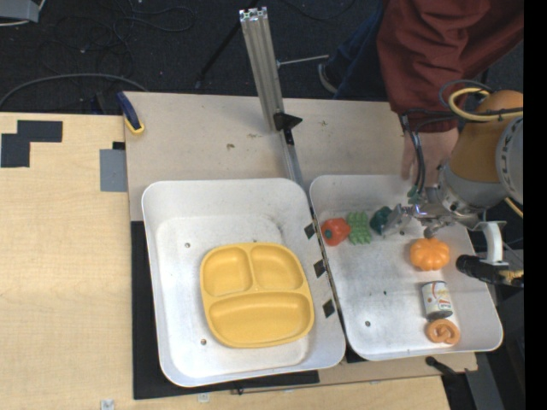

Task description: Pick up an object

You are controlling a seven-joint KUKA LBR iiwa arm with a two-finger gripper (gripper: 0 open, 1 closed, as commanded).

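Two white bins share the tabletop; beside the orange pumpkin (429,254), the claw (425,216) hangs, grip unreadable. Descending off-center could nudge the pumpkin toward the can (437,299).

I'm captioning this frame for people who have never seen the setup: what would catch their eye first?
The yellow divided plate stands out most, lying in the middle of the left bin. Next comes the cluster of small colourful things in the right bin: a red item and a green one near the top, an orange pumpkin-like toy beside the arm's gripper, and a small can lower down.
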